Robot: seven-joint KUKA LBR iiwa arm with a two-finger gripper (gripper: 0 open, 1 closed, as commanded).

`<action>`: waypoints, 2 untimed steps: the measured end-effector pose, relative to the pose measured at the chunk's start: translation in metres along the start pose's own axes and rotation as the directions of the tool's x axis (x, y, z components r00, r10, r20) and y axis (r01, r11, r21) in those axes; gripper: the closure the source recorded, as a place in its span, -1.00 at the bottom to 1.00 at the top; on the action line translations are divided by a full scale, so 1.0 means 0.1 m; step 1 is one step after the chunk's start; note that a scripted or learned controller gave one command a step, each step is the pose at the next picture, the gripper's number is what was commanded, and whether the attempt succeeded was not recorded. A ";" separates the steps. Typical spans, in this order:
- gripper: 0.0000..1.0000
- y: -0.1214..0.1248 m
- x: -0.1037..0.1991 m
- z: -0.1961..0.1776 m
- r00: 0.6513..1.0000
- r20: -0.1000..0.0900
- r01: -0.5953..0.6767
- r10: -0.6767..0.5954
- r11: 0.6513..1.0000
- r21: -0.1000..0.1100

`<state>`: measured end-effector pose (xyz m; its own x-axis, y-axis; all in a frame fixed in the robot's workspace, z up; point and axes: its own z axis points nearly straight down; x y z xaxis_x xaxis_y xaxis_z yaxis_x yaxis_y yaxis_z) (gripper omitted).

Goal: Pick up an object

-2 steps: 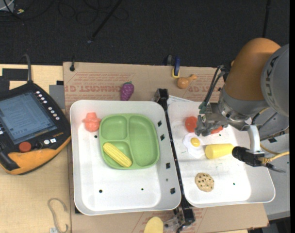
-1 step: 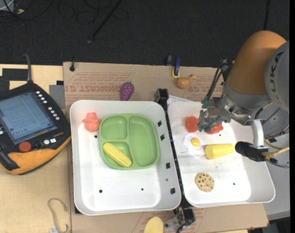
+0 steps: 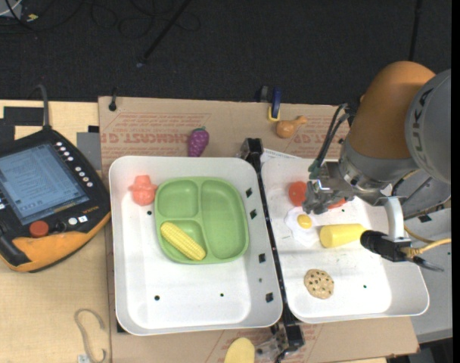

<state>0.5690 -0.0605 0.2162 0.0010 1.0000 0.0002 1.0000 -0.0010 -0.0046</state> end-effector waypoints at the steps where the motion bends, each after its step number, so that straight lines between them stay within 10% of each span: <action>1: 1.00 0.09 -0.07 -0.14 1.000 0.000 0.000 0.000 1.000 -0.004; 2: 1.00 -0.04 -0.04 -0.02 1.000 -0.001 -0.005 0.005 1.000 0.000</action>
